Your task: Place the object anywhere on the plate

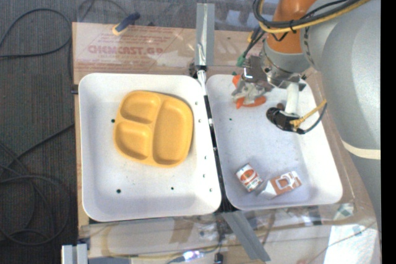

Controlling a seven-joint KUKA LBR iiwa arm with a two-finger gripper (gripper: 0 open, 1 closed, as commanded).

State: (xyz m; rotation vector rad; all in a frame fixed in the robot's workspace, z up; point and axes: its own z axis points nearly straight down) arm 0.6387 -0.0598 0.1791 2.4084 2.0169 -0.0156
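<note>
View: camera view, looking down at a slant on both bins.
My arm: my grey arm (pixel 356 65) comes in from the right edge of the frame, and its orange band (pixel 298 0) sits in the upper right.
My gripper: my two-finger gripper (pixel 249 93) hangs low over the upper left corner of the right-hand shallow white bin (pixel 312 164), a little right of the frame's centre.
My grip: I cannot tell whether it is spread or pressed together, because my own wrist covers it from this angle.
Task's thing: the small flat orange piece (pixel 253 102) lies on the floor of the right-hand bin, right at the tip of my gripper. I cannot tell whether I am pinching it or only touching it.
Plate: the yellow plastic plate with three compartments (pixel 154 127) rests in the left-hand shallow white bin (pixel 99 195), left of the frame's centre. It is well apart from the orange piece, and the two inner bin walls stand between them.
Cartons: two small red-and-white cartons (pixel 249 178) (pixel 283 183) lie just beside each other near the lower edge of the right-hand bin, in the lower right of the frame.
Under the bins: a brown cardboard sheet with red lettering (pixel 124 49) shows above the left-hand bin, in the upper left.
Floor: black cables (pixel 37 151) trail over dark carpet along the left edge.
</note>
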